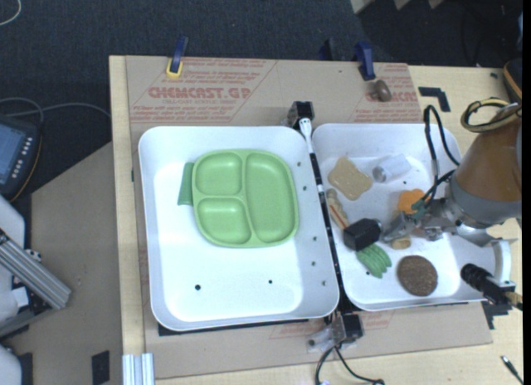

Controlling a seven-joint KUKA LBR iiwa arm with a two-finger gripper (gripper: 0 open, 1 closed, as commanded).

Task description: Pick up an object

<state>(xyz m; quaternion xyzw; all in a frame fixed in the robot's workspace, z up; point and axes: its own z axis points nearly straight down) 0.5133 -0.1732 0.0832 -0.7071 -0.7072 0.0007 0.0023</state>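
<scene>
The right bin (365, 292) holds several small things. A tan block (349, 178) lies at its back left, and a clear bottle (393, 168) lies beside it. An orange piece (410, 201) sits near the middle. A black object (362, 233) and a green toy (376, 259) lie toward the front left. A brown round disc (417, 275) rests at the front. My gripper (404, 228) is low in this bin, just below the orange piece and right of the black object, above the disc. Its tip is dark and cluttered, so I cannot make out what it touches.
The left bin (166, 275) carries a green divided plate (246, 197) with a darker green piece (185, 184) sticking out at its left. The grey arm with its orange band (491, 168) covers the right bin's right side. A black divider strip (319, 201) runs between the bins.
</scene>
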